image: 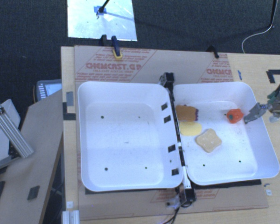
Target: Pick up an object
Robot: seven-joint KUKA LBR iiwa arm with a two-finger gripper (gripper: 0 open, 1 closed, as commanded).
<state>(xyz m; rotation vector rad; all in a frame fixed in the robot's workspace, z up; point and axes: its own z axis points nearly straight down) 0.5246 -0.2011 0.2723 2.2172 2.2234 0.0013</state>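
- Camera view: gripper (252, 114) is seen at the right rim of the right bin (266, 160), just beside the small orange-red object (234, 115); nothing is held.
- Finger state cannot be told, too small and blurred.
- Other candidates are found near the bin divider: brown block (186, 112), yellow disc (190, 128), tan toast-shaped piece (208, 140).
- Left bin (126, 139) is ignored.
- Orange-red object is judged the nearest target; the wrist should be centred over it before descent, and the rim avoided.
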